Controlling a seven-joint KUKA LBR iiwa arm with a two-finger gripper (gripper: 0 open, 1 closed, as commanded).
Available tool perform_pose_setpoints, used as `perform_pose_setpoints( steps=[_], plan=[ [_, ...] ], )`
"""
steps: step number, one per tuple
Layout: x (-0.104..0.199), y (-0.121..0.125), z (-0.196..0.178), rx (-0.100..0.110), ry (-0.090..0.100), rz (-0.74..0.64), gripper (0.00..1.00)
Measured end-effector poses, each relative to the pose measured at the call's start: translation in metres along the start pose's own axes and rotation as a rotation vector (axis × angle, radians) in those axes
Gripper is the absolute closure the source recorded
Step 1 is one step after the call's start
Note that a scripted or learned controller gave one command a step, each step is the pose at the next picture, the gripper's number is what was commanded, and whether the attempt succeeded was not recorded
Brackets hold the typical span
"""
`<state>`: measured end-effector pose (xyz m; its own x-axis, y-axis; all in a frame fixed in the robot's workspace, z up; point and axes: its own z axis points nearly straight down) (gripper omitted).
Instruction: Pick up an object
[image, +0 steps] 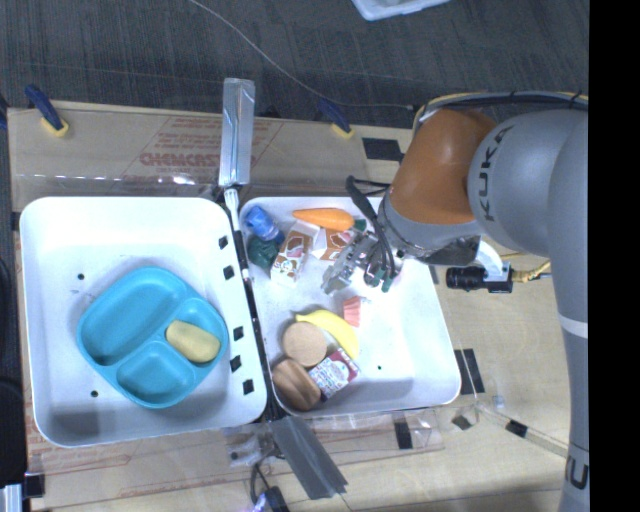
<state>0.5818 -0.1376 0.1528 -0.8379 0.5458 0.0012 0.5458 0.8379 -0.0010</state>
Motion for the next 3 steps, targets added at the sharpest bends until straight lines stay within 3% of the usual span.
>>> perform_pose_setpoints(
  steps=[1, 2, 3],
  plan=[
    [-0.044, 0.05, -0.003, -0.002, -0.004, 0.08, 1.0],
    [0.039, 0.111, -0.04, -0.002, 0.001, 0.316, 1.0],
    [0.035, 0.18, -0.04, -0.003, -0.003, 0.04, 1.0]
  ],
)
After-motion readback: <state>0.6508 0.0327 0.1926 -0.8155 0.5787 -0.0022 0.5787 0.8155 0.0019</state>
